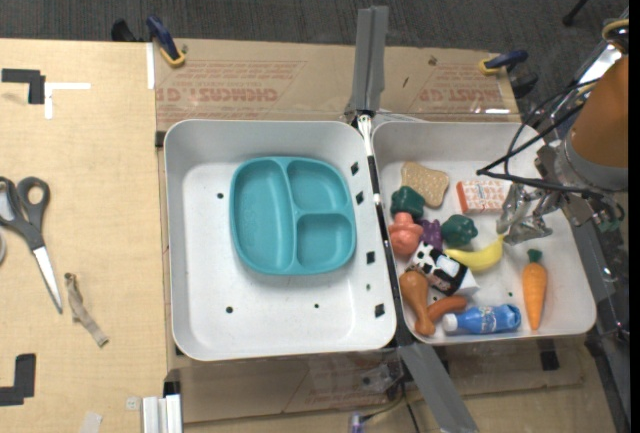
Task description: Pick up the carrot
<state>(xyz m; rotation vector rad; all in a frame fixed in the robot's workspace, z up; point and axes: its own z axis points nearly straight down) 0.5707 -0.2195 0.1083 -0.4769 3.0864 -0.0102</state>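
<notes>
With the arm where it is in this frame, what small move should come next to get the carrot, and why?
Probably a short move toward the near edge of the right bin, then straight down. The gripper sits above the carrot, which lies apart from it near the bin's right wall, roughly lengthwise, green top toward the gripper. The banana lies just to the left, so the descent should stay clear of it.

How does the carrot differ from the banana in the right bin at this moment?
The carrot is orange with a green top; the banana is yellow. The carrot lies roughly straight up and down in the picture near the bin's right wall, its green end toward the gripper; the banana curves crosswise, nearer the bin's middle. The carrot lies apart from other toys; the banana sits against the cluster of toys. Both rest in the right bin, and neither is between the gripper's fingers.
</notes>
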